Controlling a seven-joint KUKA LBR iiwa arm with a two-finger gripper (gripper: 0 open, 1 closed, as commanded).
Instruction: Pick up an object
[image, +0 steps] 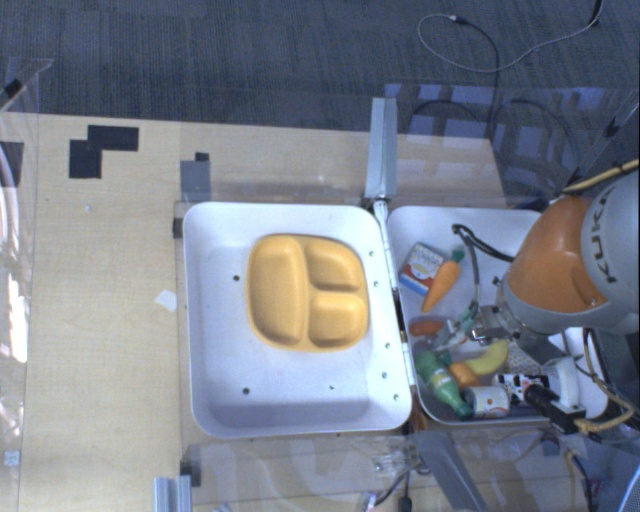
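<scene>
The grey arm with the orange band (560, 265) is reaching into the right white bin (500, 222), and its two-finger gripper (478, 328) is hanging low over the pile of small toy foods. I cannot tell how the pincer is standing, because the wrist and the cables are covering it. No object is visibly held.

The step in hand is, I judge, the descent for a grasp. The nearest candidates are the curved yellow plastic banana (490, 358) and the small red oval piece (428, 326), both lying just beside the gripper. To do it well, the gripper should be coming straight down on one single piece, with the grasp across its narrow side. The pieces are touching each other, so a crooked approach could push them apart or catch two at once. The banana is smooth and curved and may be slipping out.

Counting: two white bins, the left white bin (210, 300) carrying one yellow three-compartment tray (305, 292). In the right bin I am seeing one orange plastic carrot (441, 281), one small printed carton (420, 263), one banana, one red piece, one green bottle-shaped piece (445, 388), and one small white can with a label (489, 401). Further small pieces there are too blurred to count.
</scene>
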